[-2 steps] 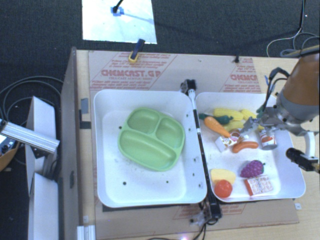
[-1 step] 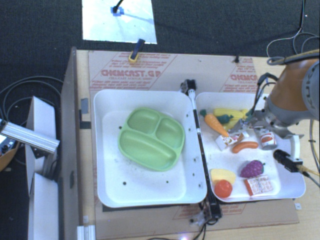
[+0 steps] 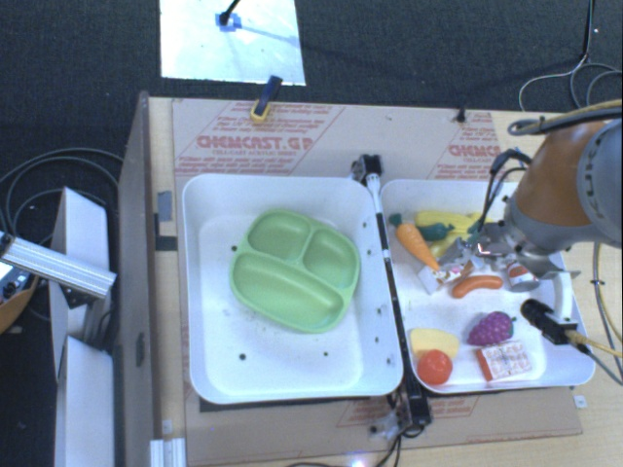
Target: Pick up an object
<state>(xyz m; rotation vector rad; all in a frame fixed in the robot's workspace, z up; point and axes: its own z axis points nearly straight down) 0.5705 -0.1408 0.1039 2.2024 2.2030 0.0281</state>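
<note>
Toy food fills the right bin (image 3: 574, 363): a carrot (image 3: 417, 244) at ten o'clock, a sausage (image 3: 476, 285) near the middle, a purple grape bunch (image 3: 492, 328) at five o'clock, a tomato (image 3: 435, 366) and yellow cheese wedge (image 3: 434, 341) at seven o'clock. The gripper (image 3: 480, 252) hangs low just above the sausage, beside the carrot; whether its jaws are open or closed cannot be told. A green divided plate (image 3: 295, 269) sits in the left bin (image 3: 219, 358).
</note>
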